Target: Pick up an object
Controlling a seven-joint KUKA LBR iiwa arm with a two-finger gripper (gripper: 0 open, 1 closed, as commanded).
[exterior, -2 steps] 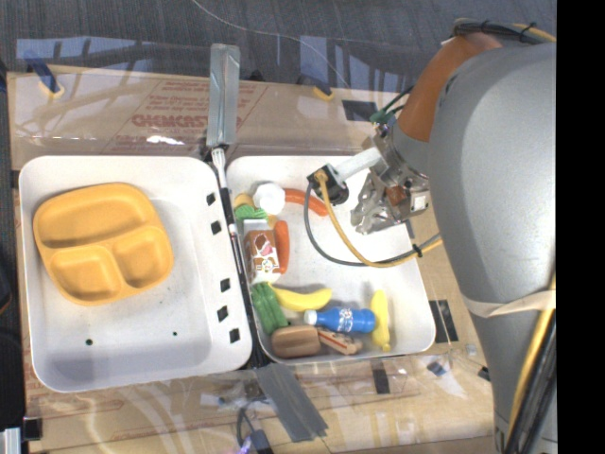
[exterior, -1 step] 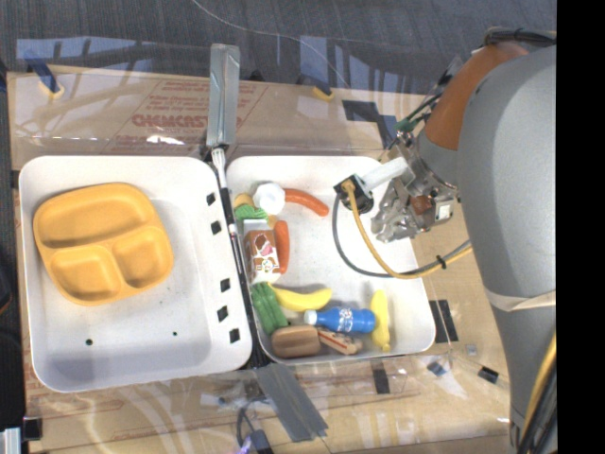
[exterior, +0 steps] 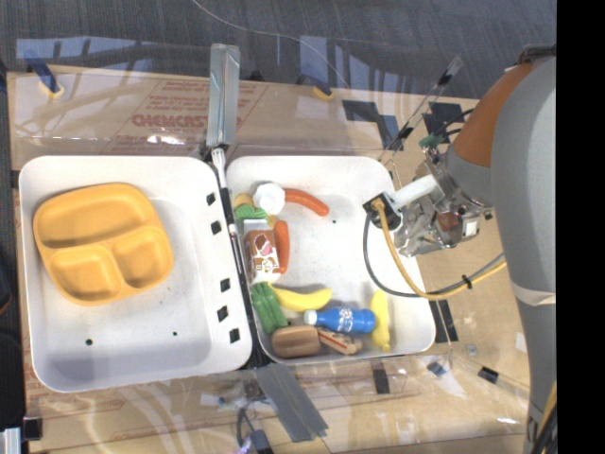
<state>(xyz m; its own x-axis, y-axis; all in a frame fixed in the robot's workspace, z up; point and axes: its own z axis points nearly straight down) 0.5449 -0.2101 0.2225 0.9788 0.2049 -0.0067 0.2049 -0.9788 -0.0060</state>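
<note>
Toy foods [exterior: 301, 296] (jumbled) in right bin [exterior: 350, 173]

Red block lettering is printed on the brown cardboard sheet [exterior: 142, 112] lying under clear plastic behind the two white bins; it appears to read "CHEMCAST", with smaller lines above it too faint to be read. Labels on the small blue-labelled bottle [exterior: 346, 321] and the brown packet [exterior: 262, 251] cannot be made out.

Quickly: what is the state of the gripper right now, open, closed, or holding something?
Gripper: cannot be told; it sits over the right bin's right edge.
</note>
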